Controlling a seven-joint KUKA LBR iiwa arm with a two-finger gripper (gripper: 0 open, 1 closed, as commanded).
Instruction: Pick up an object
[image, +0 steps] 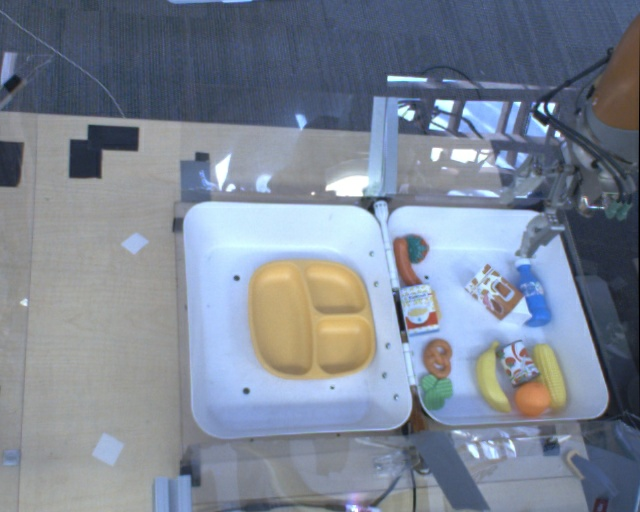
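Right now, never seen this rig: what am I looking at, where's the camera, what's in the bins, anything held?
One fixed camera looks down at a slant on a wooden bench with two white bins. The left bin holds a yellow divided tray. The right bin holds toy food: a hot dog, two small cartons, a pretzel, bananas, an orange, plus a blue bottle. The robot arm reaches in from the right; its gripper hangs just above the bottle. Nothing shows between its fingers.
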